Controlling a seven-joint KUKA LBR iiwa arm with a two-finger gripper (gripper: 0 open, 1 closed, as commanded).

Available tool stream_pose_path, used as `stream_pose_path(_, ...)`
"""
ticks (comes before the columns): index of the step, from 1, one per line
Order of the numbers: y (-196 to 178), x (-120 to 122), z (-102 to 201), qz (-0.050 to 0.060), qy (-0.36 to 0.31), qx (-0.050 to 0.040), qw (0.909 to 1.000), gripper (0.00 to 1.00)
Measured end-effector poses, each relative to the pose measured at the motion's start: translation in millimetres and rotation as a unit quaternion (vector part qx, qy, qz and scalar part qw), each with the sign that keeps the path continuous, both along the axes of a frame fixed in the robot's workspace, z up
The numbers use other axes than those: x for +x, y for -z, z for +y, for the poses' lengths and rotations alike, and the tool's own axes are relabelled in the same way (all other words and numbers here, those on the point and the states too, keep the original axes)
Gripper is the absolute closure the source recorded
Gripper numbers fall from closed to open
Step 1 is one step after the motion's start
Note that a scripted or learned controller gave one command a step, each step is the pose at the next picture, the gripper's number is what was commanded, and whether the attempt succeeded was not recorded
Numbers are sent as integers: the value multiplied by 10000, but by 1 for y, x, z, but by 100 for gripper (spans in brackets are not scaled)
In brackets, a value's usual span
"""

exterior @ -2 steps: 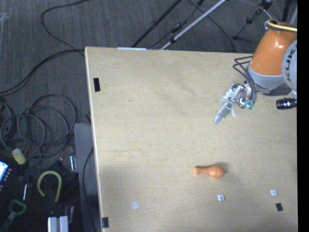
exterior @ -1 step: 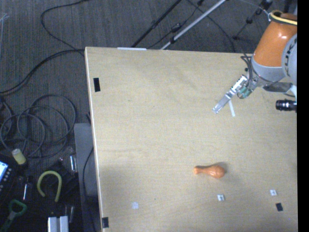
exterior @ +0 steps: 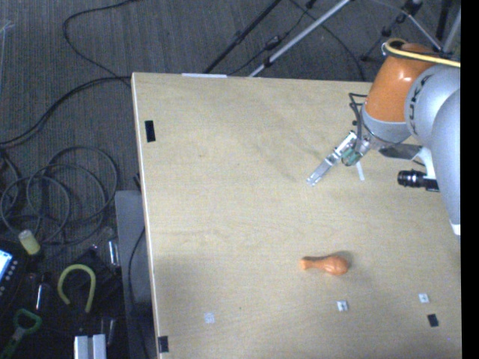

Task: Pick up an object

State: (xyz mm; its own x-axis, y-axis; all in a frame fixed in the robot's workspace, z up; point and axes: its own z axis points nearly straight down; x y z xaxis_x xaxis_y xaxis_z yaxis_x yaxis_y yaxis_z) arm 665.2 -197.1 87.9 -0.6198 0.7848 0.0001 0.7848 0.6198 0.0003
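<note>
From my station the bench (exterior: 224, 200) is a wide bare wooden top, and my worry is that the arm (exterior: 419, 103) hangs well apart from the small orange pear-shaped object (exterior: 327, 264) lying on its side near the front, so a descent from here would close on nothing. The rounded thing could also roll off a pinch. I cannot tell whether the hand (exterior: 333, 163) is spread or pressed together; only small markers (exterior: 342, 305) lie nearby, blocking nothing.

Grey carpet (exterior: 67, 66), black cables (exterior: 60, 178), perhaps tripod legs (exterior: 314, 13)
</note>
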Motion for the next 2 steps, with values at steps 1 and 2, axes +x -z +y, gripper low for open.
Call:
stream_pose_path(1, -11, 1, 0, -16, -5, -31, 10000, 100)
stream_pose_path(2, -88, -10, 47, -9, 323, 0, 9995, 100)
